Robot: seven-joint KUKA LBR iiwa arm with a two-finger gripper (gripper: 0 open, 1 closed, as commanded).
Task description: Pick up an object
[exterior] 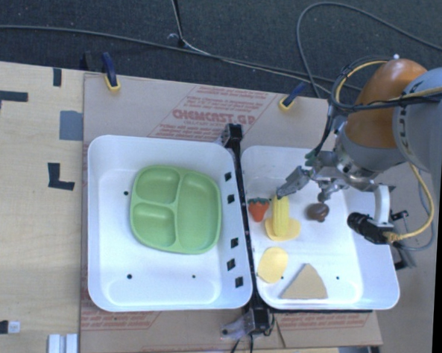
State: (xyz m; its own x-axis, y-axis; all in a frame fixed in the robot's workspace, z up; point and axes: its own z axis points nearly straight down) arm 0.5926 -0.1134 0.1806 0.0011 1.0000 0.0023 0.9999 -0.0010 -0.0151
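White plastic bins sat side by side; the left bin (98, 224) carried a green divided plate (176, 209), the right bin (371, 282) the loose items. The gripper (308, 186) hung spread and empty near the right bin's far edge. A yellow corn cob (280, 217) lay just below it by the divider, beside an orange piece (258, 209); a small brown object (319, 211) lay close. Descending squarely astride the cob would probably serve best.
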